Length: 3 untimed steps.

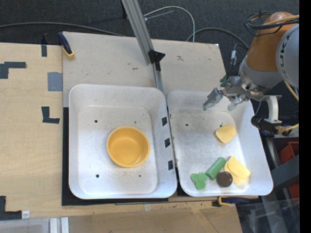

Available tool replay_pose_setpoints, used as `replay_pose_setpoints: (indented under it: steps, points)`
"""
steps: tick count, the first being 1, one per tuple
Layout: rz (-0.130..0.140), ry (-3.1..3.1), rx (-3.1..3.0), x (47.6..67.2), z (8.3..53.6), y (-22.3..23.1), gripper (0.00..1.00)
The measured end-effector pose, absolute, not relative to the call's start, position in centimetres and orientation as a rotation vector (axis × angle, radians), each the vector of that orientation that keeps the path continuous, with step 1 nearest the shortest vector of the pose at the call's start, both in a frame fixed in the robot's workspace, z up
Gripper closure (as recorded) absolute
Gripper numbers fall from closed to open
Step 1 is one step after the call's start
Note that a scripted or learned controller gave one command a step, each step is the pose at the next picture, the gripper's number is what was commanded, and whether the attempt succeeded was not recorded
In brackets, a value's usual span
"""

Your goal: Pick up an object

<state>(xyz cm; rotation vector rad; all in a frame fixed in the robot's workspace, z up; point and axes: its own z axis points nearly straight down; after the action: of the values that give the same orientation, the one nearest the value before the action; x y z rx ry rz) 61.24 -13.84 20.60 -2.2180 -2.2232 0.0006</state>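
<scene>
- While hanging over the far edge of the right bin [252,144], tool [224,101] spread wide, both fingers splayed apart, nothing between them.
- Poised high and empty, so probably lining up for a descent rather than carrying anything off.
- Nearest candidate: yellow wedge [225,134], lying alone on the bin floor just toward the near edge from the tool, well apart from the rest. Clear space all round it, so an easy target for two fingers.
- Down in the near right corner of that bin, a crowded little pile: yellow block [238,169], dark brown ball [224,179] touching it, green cylinder [215,168] leaning in beside, green leafy piece [198,180] at the end of the row. Packed tight, so harder to get fingers around any one without bumping a neighbour.
- Over in the left bin [77,130], yellow bowl [128,146] sitting upright near the middle, on its own, far from the tool.
- Both bins side by side on the counter [29,91], walls touching at the centre.
- Pick not yet begun by the look of it: nothing lifted, everything resting flat.
- Likely next call: drop straight toward the wedge and close.
</scene>
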Motion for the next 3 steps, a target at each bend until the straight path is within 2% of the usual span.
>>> replay_pose_setpoints:
  steps: [1,3]
  points:
    - [0.001,-2.224,-2.218,61.2,20.6,-13.8,0.00]
    - [0.008,-2.220,-2.216,61.4,8.8,-13.5,0.00]
